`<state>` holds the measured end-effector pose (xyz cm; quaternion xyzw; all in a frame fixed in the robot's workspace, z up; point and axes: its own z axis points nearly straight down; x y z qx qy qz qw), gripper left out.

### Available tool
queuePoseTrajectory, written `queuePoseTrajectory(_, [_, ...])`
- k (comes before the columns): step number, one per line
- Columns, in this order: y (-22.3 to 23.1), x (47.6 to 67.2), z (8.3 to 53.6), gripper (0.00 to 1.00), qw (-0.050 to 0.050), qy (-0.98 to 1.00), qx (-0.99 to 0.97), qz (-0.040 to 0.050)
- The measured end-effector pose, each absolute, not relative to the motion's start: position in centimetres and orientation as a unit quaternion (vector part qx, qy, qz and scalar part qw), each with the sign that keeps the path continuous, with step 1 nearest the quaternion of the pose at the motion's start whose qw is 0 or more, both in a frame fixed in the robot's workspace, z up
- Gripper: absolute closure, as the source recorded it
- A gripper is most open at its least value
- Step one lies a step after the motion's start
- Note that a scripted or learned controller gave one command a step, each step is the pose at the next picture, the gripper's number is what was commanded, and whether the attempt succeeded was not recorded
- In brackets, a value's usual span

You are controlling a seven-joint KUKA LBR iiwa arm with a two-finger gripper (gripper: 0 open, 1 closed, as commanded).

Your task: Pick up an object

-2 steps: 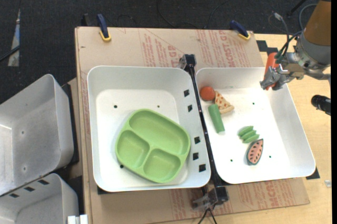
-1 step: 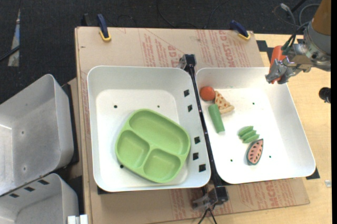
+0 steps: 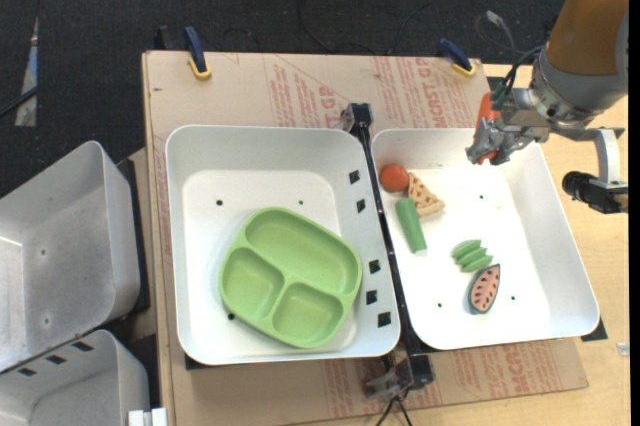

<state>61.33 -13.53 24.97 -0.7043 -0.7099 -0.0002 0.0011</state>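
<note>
The right bin (image 3: 560, 244) holds several toy foods. A red tomato (image 3: 394, 177) lies at its upper left, with a pizza slice (image 3: 425, 195) just right of it. Below those rests a green cucumber stick (image 3: 410, 225). Lower in the bin are a green pea pod (image 3: 469, 254) and a watermelon slice (image 3: 484, 289). My gripper (image 3: 490, 150) hangs over the bin's far edge, up and to the right of the pizza slice, apart from all the foods. Nothing shows between its fingers.
A green divided plate (image 3: 290, 277) lies in the left bin (image 3: 190, 164). Blue and yellow clamps (image 3: 197, 53) (image 3: 456, 57) pin the cardboard at the back. More white bins (image 3: 55, 244) stand off the bench to the left.
</note>
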Motion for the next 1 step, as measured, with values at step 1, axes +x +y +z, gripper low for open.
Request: queuePoseTrajectory(1, [-8.77, 62.90, 24.06, 1.00, 0.000, -0.710, -0.704, -0.0005])
